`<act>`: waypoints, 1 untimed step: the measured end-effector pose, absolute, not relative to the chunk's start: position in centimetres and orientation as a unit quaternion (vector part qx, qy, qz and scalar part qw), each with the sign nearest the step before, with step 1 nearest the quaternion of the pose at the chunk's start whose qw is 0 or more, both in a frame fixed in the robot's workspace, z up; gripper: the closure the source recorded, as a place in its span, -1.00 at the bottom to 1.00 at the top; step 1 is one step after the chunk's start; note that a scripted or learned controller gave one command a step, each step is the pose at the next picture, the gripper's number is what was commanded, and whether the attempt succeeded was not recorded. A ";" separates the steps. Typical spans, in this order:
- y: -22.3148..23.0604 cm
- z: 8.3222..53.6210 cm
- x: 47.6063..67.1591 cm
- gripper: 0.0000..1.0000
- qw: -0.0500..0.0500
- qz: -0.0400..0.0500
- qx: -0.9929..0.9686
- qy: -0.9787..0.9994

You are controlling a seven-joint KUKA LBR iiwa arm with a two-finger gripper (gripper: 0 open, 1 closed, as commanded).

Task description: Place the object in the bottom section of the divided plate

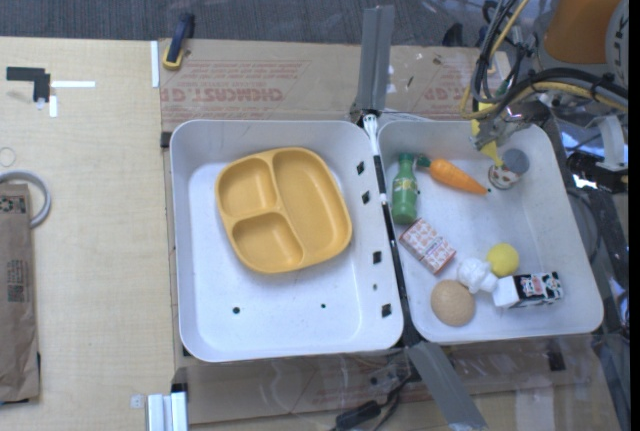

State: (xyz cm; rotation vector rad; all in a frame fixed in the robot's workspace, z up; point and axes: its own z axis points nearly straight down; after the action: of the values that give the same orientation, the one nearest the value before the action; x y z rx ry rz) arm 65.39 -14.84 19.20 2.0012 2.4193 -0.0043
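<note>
The yellow divided plate (284, 209) lies in the left bin (200, 319), all three sections bare. The right bin (575, 269) contains a green bottle (404, 187), an orange carrot (456, 177), a patterned red-and-white box (428, 246), a yellow ball (503, 258), a small white piece (475, 273), a black-and-white carton (530, 289) and a tan round object (453, 303). The pincer (497, 147) sits over the far right part of the right bin, near the carrot's tip. Whether the pincer is apart or together cannot be told. No item is visibly in its grip.
</note>
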 end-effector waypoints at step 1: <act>-7.9 19.1 60.7 1.00 0.000 -0.001 0.614 0.789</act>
State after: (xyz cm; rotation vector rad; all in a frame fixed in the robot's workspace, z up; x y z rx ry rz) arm 60.70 -7.95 19.13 1.9295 2.4791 -0.0028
